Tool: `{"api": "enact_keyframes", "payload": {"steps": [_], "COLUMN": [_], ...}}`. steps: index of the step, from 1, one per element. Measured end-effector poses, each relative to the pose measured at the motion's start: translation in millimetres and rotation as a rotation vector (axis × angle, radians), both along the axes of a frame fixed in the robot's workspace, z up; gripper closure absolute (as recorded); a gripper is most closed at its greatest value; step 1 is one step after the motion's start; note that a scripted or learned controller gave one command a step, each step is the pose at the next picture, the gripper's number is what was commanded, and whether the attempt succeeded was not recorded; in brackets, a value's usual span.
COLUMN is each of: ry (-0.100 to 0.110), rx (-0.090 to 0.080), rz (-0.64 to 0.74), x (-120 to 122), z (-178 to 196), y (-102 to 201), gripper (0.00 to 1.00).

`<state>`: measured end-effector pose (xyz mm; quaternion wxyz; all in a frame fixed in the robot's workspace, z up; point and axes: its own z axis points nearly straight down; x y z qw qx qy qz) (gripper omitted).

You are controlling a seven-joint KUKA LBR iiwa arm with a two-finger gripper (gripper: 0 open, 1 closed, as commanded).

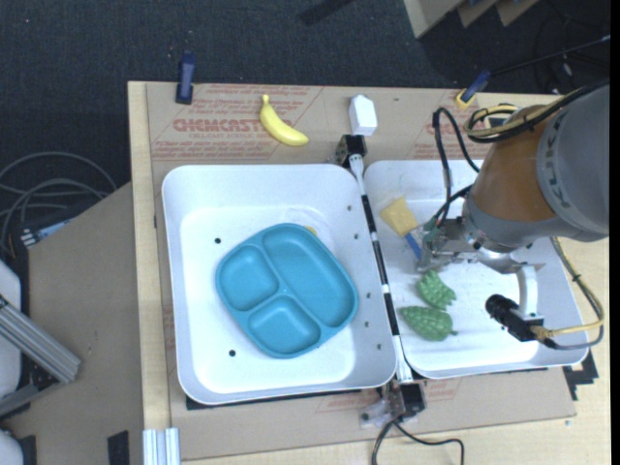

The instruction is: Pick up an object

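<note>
**Arm's down in the right bin, nothing grabbed that I can see**

Gripper [433,250] sits low near the right bin's [557,352] left wall — can't tell its state from here, the wrist covers it. Just below it lie two green things [435,290] [427,321], one nearer the front edge; a yellow block [398,215] sits toward the back-left corner. Looks like the reach-in step; next it needs to settle over one piece and lift. Left bin [189,201]: one blue tray [283,290]. One banana [280,125] on the bench behind.
</note>
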<state>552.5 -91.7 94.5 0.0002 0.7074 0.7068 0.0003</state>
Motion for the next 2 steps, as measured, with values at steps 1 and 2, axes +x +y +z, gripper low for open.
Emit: {"api": "enact_keyframes", "payload": {"steps": [1,2], "ry": [0.001,0.004], "rx": [0.000,0.001], "rz": [0.000,0.000], "x": [0,-37], "z": [0,-10], "y": [0,-5], "gripper": [0.00,0.00]}}
